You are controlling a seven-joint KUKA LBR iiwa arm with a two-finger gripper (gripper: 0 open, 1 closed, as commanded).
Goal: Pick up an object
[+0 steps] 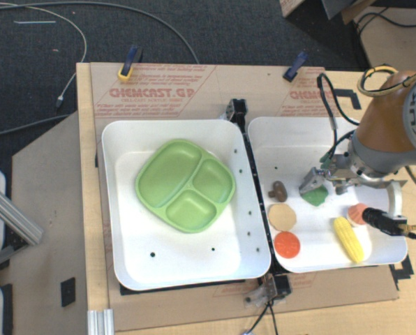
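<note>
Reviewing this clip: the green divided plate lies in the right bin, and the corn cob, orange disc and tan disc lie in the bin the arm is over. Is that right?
Not quite. The camera view shows the green divided plastic plate in the left white bin, not the right. The rest holds: the yellow corn cob, flat orange disc and flat tan disc lie in the right white bin, where the gripper is.

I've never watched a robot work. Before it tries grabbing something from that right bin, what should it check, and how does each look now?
1. Gripper over the right bin: ok.
2. Green object directly beneath it: ok.
3. Anything held already: cannot tell.
4. Neighbours apart from the green object, namely brown piece, tan disc, orange disc, corn: ok.
5. Green plate lies in the left bin, away from the arm: ok.
</note>
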